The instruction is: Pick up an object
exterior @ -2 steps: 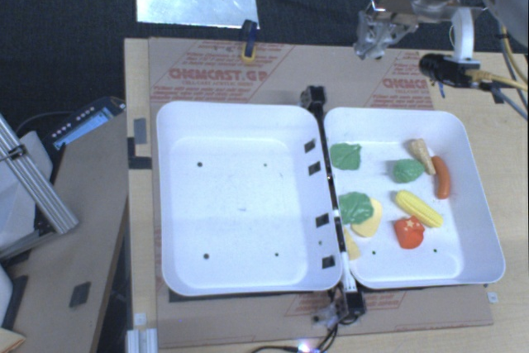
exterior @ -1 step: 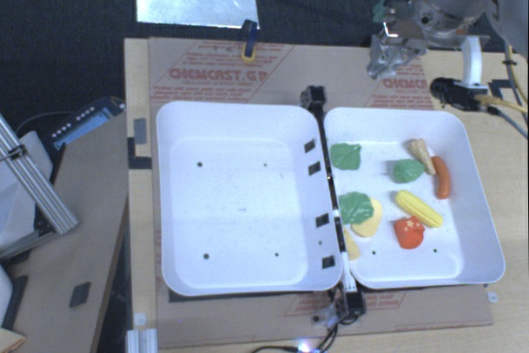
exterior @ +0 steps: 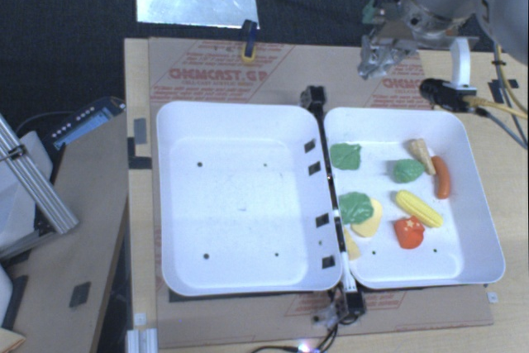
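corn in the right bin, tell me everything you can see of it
The corn is a small yellow toy cob, plastic-looking, with a ridged surface. It lies flat on the floor of the right bin, slanted from upper left to lower right. Its lower end touches or nearly touches the red tomato. An orange sausage lies just above it, apart.

Two bins side by side on the bench [exterior: 140, 178]. Left bin [exterior: 240, 116]: no contents listed. Right bin [exterior: 475, 202]: leaf [exterior: 345, 155] at left; second leaf [exterior: 355, 207] nearer, overlapping a wedge [exterior: 369, 223]; corn [exterior: 418, 208] and tomato [exterior: 409, 232] centre-right; sausage [exterior: 442, 177] and cone [exterior: 421, 154] farther right. Gripper [exterior: 378, 62] behind the right bin.
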Robot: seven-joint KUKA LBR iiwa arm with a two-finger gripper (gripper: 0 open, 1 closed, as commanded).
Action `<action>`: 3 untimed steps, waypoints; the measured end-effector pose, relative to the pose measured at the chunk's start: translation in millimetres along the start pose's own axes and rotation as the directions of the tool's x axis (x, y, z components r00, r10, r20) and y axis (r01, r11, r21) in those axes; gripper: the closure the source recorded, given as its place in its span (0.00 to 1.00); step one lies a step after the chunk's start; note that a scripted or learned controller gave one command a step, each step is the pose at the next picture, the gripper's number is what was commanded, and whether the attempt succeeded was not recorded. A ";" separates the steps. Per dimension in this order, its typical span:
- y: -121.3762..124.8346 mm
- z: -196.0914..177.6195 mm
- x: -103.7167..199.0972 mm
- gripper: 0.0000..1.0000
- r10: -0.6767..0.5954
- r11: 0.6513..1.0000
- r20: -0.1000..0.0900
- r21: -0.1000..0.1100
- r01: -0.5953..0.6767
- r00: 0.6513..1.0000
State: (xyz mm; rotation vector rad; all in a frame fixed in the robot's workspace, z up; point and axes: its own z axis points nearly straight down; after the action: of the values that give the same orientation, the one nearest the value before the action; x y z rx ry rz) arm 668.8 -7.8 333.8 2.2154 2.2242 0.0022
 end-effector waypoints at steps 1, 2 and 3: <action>0.1 0.5 12.2 1.00 0.000 1.000 0.000 0.000 0.000 1.000; 0.2 0.4 45.9 1.00 -0.003 1.000 -0.001 0.000 0.003 1.000; 0.5 -23.8 83.6 1.00 -0.004 1.000 -0.003 -0.002 0.004 1.000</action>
State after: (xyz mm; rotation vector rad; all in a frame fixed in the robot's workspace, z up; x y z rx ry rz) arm 668.9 75.8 357.5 2.2112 2.2291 0.0079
